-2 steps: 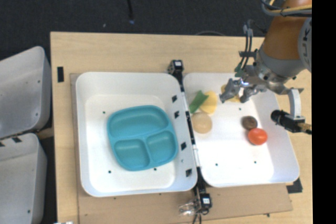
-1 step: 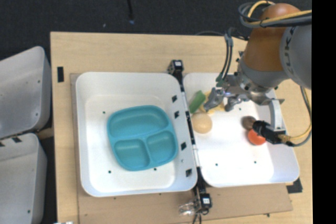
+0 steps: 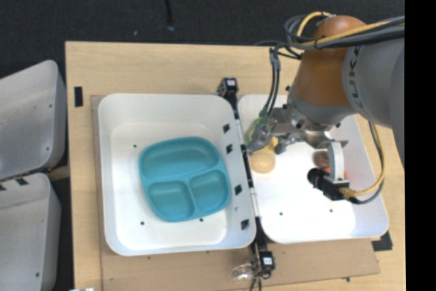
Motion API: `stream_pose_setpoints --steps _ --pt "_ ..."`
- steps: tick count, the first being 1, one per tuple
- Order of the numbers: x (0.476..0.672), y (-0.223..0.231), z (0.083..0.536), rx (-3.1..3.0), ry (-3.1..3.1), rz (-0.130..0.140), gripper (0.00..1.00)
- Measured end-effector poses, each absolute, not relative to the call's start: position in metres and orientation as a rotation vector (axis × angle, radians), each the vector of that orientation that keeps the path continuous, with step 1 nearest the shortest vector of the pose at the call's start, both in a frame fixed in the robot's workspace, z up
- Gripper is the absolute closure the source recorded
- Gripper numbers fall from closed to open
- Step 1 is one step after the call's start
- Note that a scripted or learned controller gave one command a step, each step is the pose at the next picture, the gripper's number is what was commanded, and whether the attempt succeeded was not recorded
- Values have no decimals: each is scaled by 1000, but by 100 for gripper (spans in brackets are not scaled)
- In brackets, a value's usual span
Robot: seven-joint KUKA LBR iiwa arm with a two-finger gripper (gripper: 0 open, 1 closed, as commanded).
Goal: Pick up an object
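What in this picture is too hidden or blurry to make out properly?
- Gripper: the arm's wrist covers it, so its fingers' state is unclear.
- Green thing: mostly hidden under the gripper, unidentifiable.
- Tan round object: too blurred to name.
- Right bin: far end hidden by the arm.

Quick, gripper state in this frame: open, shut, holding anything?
Gripper: cannot be told. It is low over the right bin, by a tan ball near the divider.

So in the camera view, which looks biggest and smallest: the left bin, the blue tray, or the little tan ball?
1. Left bin, biggest.
2. Blue tray, which lies inside that bin.
3. Tan ball, smallest, sitting in the right bin below the gripper.
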State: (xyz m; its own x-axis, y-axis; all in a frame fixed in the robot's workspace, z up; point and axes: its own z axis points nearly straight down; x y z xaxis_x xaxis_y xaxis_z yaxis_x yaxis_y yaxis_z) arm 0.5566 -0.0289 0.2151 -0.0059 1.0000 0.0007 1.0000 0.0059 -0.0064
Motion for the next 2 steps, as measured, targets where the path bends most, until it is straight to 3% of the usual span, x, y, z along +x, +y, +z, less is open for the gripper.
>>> stream_pose_setpoints --steps 2 --pt "521 72 225 -2209 -2226 7 100"
